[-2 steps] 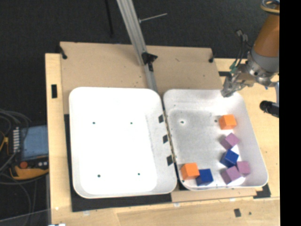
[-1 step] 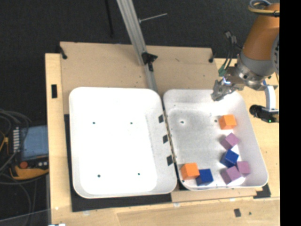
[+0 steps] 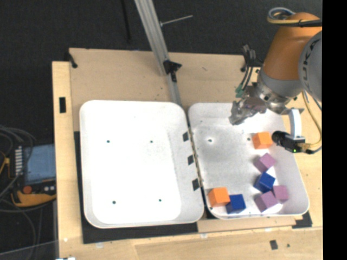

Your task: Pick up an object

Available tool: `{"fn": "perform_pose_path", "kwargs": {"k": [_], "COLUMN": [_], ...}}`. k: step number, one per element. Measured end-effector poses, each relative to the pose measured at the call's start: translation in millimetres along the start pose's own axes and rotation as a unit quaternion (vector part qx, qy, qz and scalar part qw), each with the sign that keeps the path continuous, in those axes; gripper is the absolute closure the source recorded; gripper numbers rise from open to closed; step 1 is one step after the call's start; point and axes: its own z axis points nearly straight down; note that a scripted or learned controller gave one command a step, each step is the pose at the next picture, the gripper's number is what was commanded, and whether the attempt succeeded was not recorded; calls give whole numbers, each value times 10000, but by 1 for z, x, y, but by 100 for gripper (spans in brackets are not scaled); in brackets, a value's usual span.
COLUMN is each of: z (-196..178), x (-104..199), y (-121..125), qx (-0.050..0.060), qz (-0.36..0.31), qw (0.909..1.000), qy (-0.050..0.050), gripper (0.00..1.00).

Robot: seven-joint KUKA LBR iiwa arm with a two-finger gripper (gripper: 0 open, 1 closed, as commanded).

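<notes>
Now | gripper (image 3: 238, 116) above right bin (image 3: 217, 161) | orange block (image 3: 262, 140) nearby

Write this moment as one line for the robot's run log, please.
arm: over right bin far end | gripper: above bare floor, nothing seen held | blocks: orange, purple, blue in right bin | pick: not yet done

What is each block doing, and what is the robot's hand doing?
Gripper: above the right bin, holding nothing I can see.
Orange block: lying alone.
Second orange block: touching a blue block.
Purple blocks: lying loose.
Other blue block: among the purple ones.
</notes>
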Motion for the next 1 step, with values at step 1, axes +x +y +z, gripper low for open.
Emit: {"fn": "perform_pose_path", "kwargs": {"k": [1], "z": [7], "x": [52], "y": [-13], "qx": [2], "qz": [8], "qw": [10000], "qy": [3], "gripper": [100]}}
